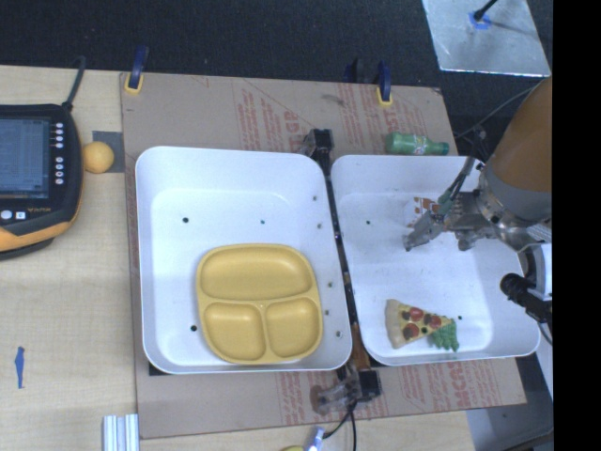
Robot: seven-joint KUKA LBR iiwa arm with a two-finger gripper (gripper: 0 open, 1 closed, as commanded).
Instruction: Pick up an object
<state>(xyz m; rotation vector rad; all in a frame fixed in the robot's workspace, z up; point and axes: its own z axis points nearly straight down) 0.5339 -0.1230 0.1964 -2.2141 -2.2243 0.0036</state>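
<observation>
A toy pizza slice [420,325] with red and green toppings lies flat near the front edge of the right bin [376,280]. A yellow three-compartment plate [258,301] rests in the left bin [169,214]. My gripper [438,241] hangs over the right bin's back right part, behind the pizza slice and apart from it. It is open, its two dark fingertips [411,243] spread wide with only white bin floor between them. A small reddish bit just behind the fingers is too blurred to identify.
A green bottle [416,144] lies on the cardboard behind the right bin. An orange ball [97,156] and a teach pendant [33,181] sit left of the left bin. Clamps hold the bins at the middle seam.
</observation>
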